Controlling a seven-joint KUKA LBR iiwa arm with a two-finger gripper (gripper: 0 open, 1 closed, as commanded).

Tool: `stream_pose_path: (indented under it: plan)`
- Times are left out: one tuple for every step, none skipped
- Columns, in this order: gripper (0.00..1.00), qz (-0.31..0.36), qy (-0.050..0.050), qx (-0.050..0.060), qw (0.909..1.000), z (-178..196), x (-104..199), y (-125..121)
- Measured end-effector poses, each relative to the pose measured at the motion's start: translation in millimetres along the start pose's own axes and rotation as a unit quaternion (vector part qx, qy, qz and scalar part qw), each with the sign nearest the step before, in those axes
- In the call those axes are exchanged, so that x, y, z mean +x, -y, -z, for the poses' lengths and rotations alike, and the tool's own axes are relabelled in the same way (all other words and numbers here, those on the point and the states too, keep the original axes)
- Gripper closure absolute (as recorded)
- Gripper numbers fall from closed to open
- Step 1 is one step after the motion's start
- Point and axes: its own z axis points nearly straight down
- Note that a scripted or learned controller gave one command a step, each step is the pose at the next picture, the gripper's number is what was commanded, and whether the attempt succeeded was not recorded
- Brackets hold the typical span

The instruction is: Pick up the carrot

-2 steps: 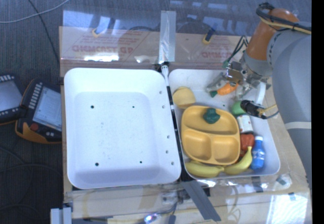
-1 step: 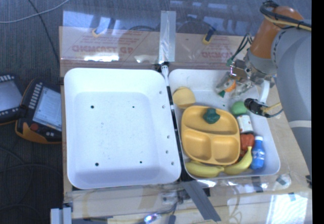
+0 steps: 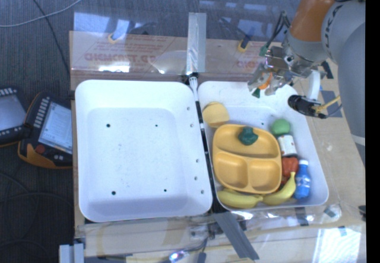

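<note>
A small orange carrot [image 3: 265,82] with a green leafy end [image 3: 255,92] hangs above the far edge of the right bin [image 3: 237,92]. It sits between the fingers of my gripper [image 3: 264,85], which is shut on it. The grey arm with its orange band [image 3: 314,12] comes in from the upper right, and the wrist hides part of the carrot.
The right bin holds a yellow divided plate [image 3: 246,167] with a green item [image 3: 248,135] on it, a yellow round piece [image 3: 215,113], a green ball [image 3: 281,126], a small white bottle [image 3: 287,146], a red item [image 3: 289,167], a blue bottle [image 3: 302,183] and bananas [image 3: 255,198]. The left bin [image 3: 142,149] lies alongside.
</note>
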Motion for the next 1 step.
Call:
stream_pose_path:
  plan:
    - [1.0, -0.135, -0.001, 0.001, 0.9908, 23.3, -25.5, -4.5]
